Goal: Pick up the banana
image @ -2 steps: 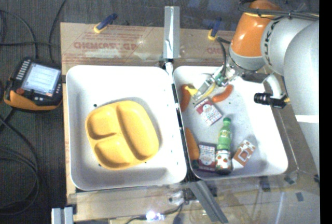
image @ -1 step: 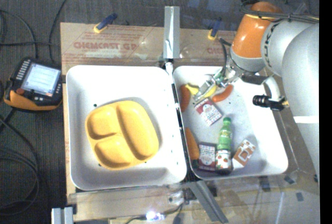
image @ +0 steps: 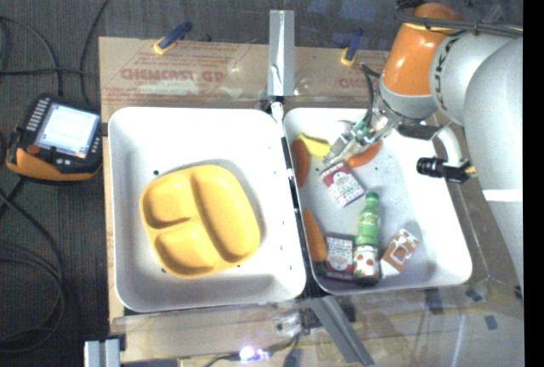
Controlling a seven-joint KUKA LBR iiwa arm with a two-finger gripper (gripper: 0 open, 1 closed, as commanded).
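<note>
The banana (image: 312,143) shows as a yellow piece in the far left part of the right bin (image: 442,212), partly hidden by the gripper. My gripper (image: 340,153) reaches down into that bin from the right and sits just right of the banana, close to it or touching it. An orange, carrot-like thing (image: 299,161) lies along the bin's left wall right beside the banana. Another orange piece (image: 367,155) pokes out under the gripper's right side.
The right bin also holds a red-and-white packet (image: 342,186), a green bottle (image: 368,225), a dark jar (image: 338,256), a small orange-and-white box (image: 399,248) and another orange stick (image: 314,238). A yellow divided plate (image: 202,219) lies in the left bin (image: 127,136).
</note>
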